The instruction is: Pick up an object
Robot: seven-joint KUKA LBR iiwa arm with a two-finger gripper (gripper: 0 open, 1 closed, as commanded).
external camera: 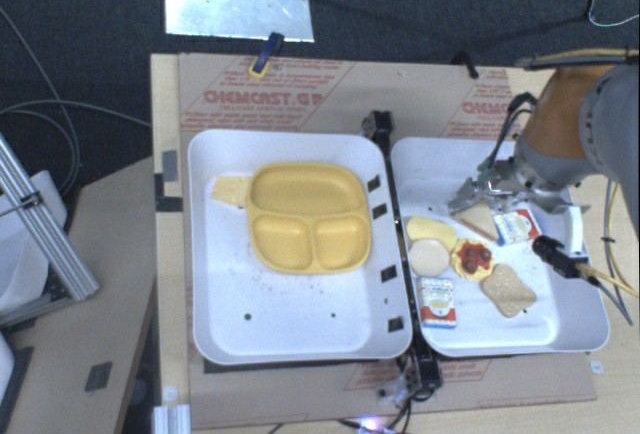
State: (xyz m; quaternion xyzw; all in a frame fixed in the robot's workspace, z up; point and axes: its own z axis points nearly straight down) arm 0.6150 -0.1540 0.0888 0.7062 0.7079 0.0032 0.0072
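The right bin [575,327] holds several toy food pieces: a yellow wedge [428,228], a white round disc [430,257], a red-topped pizza piece [473,259], a brown bread slice [507,290], a red-and-white packet [437,303], a small white carton [515,225] and a tan wedge [479,221]. My gripper [476,194] is low inside this bin at its upper middle, just above the tan wedge and left of the carton. The arm's wrist covers the bin's upper right part. Nothing is seen lifted.
The left bin [215,322] holds a yellow divided plate [308,217] and a pale yellow slice [230,190] beside it. A ridge with black clips [392,222] separates the bins. A black cable connector [558,257] hangs over the right bin's right side.
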